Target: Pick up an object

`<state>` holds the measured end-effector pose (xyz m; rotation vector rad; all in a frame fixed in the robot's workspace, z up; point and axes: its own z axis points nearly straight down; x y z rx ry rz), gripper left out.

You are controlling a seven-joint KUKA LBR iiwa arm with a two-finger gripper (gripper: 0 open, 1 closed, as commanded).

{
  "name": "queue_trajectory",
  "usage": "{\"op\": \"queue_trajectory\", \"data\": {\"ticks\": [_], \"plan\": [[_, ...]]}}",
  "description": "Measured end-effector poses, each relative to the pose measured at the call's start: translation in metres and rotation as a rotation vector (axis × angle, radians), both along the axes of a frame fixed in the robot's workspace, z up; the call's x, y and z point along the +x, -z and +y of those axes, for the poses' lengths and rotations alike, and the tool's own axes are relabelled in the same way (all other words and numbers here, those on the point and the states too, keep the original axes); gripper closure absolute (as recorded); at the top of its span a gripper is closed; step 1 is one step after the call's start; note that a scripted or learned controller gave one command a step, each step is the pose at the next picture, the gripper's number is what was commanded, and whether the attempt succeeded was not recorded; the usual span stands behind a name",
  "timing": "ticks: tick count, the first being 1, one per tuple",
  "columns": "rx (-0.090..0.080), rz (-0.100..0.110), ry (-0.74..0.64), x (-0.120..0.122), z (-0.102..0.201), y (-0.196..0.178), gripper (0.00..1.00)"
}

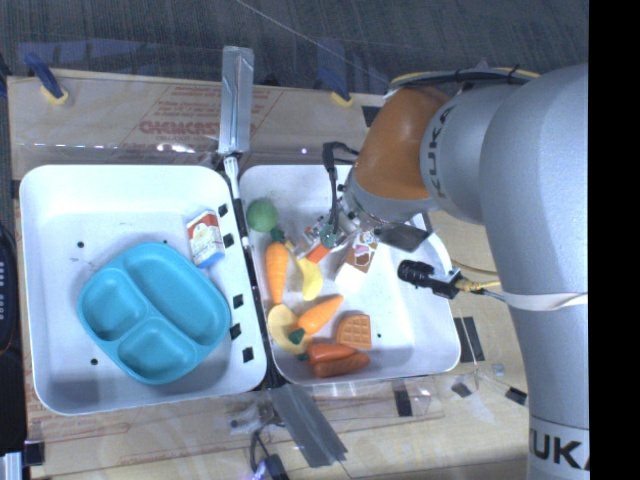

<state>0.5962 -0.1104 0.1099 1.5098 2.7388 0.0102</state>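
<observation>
My gripper (328, 236) hangs low over the upper middle of the right bin (430, 318), below the orange wrist band. Just under its tip lie a small orange-red piece (318, 253) and a yellow toy (310, 279); whether it touches them I cannot make out. A brown-and-white carton (362, 256) sits right beside it. An upright carrot (276, 271) and a green ball (262, 215) lie to its left. Nearer the front are a second carrot (321, 313), a waffle (352, 330), a red sausage (336, 358) and a yellow piece (282, 325).
The left bin (60, 208) holds a blue divided plate (153, 311) and a small red-and-white carton (204, 238) against the divider. The grey arm (520, 198) covers the right bin's far right corner. A black cable fitting (425, 275) juts over the right bin.
</observation>
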Motion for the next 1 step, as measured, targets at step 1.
{"op": "queue_trajectory", "data": {"ticks": [1], "plan": [[0.002, 0.007, 0.246, 0.0302, 0.0006, 0.0136, 1.00]]}}
